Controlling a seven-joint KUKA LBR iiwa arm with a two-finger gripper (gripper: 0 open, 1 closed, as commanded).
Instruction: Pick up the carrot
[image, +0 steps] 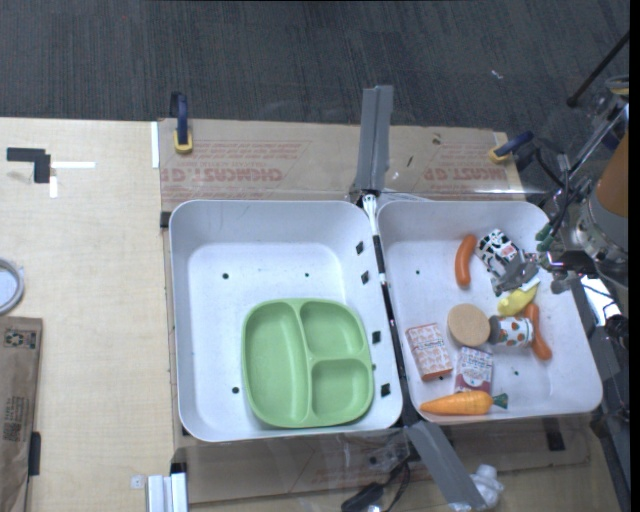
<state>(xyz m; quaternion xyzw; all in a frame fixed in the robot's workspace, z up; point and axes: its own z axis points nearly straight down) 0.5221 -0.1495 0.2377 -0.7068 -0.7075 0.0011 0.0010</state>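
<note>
The carrot (458, 403) lies flat along the near wall of the right bin (400, 300), its green top pointing right, just below a small red-and-white packet (474, 369). The jaws (530, 268) hover over the far right part of that bin, well apart from the carrot, just above a yellow banana (518, 298) and beside a black-and-white toy (493, 247); whether they are wide or narrow I cannot tell. A green divided plate (307, 362) sits in the left bin (200, 300), across the shared wall from the carrot.
</note>
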